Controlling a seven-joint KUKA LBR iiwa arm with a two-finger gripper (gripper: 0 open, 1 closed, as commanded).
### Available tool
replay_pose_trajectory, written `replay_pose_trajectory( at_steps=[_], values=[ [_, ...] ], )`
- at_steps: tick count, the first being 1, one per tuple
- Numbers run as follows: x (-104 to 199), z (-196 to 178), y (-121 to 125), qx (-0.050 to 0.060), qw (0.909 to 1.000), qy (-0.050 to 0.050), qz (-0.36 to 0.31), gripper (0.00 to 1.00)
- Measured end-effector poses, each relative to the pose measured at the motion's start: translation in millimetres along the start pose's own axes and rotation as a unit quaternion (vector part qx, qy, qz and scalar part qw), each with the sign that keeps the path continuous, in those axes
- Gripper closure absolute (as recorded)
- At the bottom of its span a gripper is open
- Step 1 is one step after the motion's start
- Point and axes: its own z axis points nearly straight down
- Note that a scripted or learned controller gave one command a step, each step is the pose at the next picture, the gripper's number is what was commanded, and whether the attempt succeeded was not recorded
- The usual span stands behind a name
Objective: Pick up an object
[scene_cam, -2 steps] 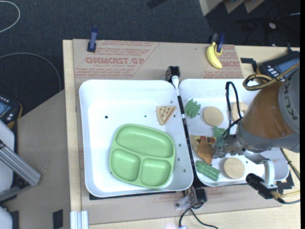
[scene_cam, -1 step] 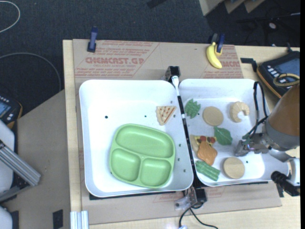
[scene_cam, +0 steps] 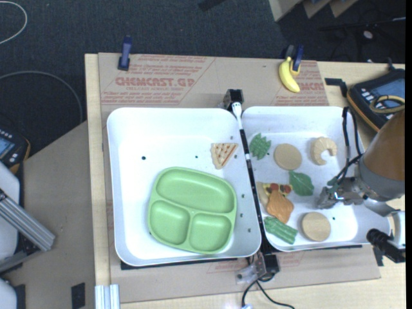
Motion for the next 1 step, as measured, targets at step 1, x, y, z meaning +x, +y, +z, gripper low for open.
replay_pose_trajectory(
  at_steps=[1],
  values=[
    [0.1,-9.7,0.2,-0.001,1.0,0.0,0.0,1.0]
  ],
)
